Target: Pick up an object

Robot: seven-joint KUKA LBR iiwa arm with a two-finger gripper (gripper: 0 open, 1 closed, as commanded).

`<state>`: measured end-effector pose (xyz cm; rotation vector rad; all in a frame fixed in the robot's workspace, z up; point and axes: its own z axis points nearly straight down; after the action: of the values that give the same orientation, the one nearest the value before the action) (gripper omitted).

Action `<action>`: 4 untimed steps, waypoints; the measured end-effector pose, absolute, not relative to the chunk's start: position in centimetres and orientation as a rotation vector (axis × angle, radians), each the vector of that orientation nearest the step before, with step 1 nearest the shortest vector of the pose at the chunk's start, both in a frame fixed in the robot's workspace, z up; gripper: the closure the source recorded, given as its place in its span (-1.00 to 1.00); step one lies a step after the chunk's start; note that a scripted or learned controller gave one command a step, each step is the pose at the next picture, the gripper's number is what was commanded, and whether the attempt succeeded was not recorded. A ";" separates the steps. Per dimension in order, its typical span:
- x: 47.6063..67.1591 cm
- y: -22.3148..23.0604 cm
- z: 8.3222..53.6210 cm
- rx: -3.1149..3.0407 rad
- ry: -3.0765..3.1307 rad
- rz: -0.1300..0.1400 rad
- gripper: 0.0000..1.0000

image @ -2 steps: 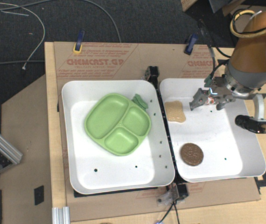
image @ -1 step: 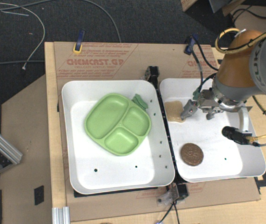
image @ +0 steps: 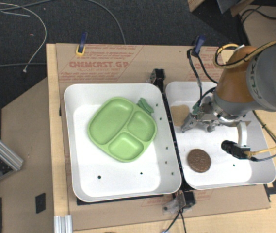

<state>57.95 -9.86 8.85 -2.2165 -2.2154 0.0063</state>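
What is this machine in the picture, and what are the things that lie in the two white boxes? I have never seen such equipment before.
It is a robot arm, grey with an orange band, reaching in from the right. One camera, fixed above the bench, looks down at a slant. At the arm's end is a gripper with two fingers for picking things up; it sits low over the right bin. I see nothing held between its fingers. In that bin lie a brown round disc and a tan flat piece near the gripper. The left bin holds a green divided plate, with a small dark green piece at its upper right edge.
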 end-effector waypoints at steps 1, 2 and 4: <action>58.2 -9.9 10.3 -2.221 -2.219 -0.001 1.00; 58.6 -9.6 16.8 -2.224 -2.227 -0.007 1.00; 58.3 -9.2 26.8 -2.223 -2.227 -0.006 1.00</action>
<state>58.30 -9.25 26.75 -2.2230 -2.2267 -0.0057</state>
